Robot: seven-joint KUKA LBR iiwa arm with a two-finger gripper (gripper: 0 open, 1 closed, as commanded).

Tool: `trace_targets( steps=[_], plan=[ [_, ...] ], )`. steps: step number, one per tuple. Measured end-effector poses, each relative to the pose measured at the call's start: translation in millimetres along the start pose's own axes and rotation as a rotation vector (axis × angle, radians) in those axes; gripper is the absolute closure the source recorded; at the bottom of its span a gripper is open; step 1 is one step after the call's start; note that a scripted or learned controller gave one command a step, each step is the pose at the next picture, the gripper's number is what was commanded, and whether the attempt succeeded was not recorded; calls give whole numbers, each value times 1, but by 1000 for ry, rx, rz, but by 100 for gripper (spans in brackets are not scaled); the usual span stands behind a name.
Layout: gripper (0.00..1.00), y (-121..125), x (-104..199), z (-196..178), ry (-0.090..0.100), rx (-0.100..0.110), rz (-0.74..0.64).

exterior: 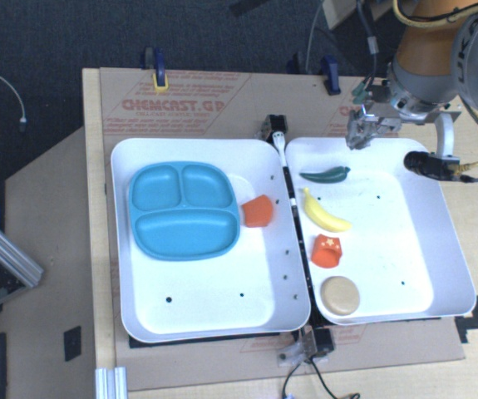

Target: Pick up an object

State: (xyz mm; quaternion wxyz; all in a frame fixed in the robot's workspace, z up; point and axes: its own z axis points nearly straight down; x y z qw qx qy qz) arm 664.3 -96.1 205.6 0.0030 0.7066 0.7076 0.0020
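The right bin (pixel 421 248) holds a dark green pepper (pixel 325 174), a yellow banana (pixel 324 213), a red pepper piece (pixel 327 252) and a tan round bun (pixel 339 295) along its left side. In the left bin (pixel 205 306) lie a blue divided plate (pixel 184 209) and an orange block (pixel 258 211). My gripper (pixel 360 136) hangs over the far edge of the right bin, above and right of the green pepper, with nothing seen in it.
The grey arm with its orange band (pixel 435 40) comes in from the upper right. A black fitting (pixel 426 164) sits at the right bin's far right edge. Clamps (pixel 160 69) hold the cardboard sheet at the back. Cables trail behind the bench.
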Motion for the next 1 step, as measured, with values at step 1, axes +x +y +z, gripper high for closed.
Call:
trace_targets(
  steps=[1],
  plan=[
    [100, 2, 0, -54, 0, -1, 0]
  ],
)
